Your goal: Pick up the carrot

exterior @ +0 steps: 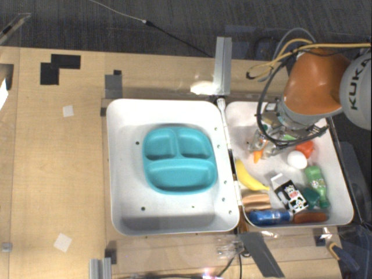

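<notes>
The arm point(314, 83), grey with an orange band, hangs over the upper part of the right bin point(343, 182), on the right side of the frame. Its gripper point(268, 137) is down among the clutter, and I cannot tell whether the jaws are wide or narrow; wrist and cables hide them.

The carrot point(256, 154) appears to be the small orange piece just below and left of the gripper, near the bin's left wall. Whether the gripper touches it is unclear.

The crowding is the main risk. A yellow banana point(250, 178) lies just below the carrot, a white egg point(297, 160) and a red piece point(306, 148) sit to its right, and a green bottle point(314, 179) lies further right. A closing grasp could catch a neighbour instead, or nudge the carrot against the wall so it slips out. The carrot looks small and tapered, so it may slip free if gripped near its tip.

The left bin point(122, 156), at centre frame, holds a teal divided tray point(177, 158).
</notes>
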Robot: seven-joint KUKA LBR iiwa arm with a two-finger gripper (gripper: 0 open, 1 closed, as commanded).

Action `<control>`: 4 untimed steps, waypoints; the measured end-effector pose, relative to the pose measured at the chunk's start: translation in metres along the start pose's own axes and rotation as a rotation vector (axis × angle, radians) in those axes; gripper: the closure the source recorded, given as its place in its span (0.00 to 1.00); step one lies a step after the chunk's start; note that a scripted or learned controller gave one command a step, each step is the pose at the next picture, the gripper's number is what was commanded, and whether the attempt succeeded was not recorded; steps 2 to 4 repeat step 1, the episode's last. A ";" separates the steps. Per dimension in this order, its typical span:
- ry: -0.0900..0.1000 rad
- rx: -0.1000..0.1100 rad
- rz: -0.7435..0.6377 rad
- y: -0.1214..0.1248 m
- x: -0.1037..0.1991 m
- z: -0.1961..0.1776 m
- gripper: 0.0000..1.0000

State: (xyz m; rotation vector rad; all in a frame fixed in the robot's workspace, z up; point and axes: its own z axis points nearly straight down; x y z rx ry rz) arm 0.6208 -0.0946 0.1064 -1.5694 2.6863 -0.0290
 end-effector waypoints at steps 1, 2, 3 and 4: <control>0.012 -0.021 0.156 0.017 0.009 -0.038 1.00; 0.012 -0.021 0.156 0.017 0.009 -0.038 1.00; 0.012 -0.021 0.156 0.017 0.009 -0.038 1.00; 0.012 -0.021 0.156 0.017 0.009 -0.038 1.00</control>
